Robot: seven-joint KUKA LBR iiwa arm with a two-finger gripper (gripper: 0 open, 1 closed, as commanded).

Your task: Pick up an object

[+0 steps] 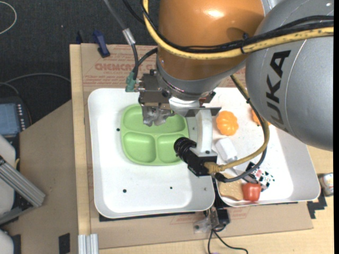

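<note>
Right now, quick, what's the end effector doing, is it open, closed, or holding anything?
End effector: cannot be told whether open or closed; it sits over the green divided tray in the left bin, and nothing is visibly held.

You had two bins side by side on the bench, the left bin [106,157] and the right bin [296,163] touching along their inner walls. In the left bin a divided tray [143,144] lay toward the back and the right side. The gripper [153,115] hung over the tray's rear compartment, with the arm [254,46] reaching in from the right, above the back of both bins. In the right bin you had a small pumpkin [228,121] near the back left, a block [226,148] just in front of it, and at the front left a cup [251,191] lying on a flat slice [229,190], a spotted piece [266,178] just behind the cup
</note>
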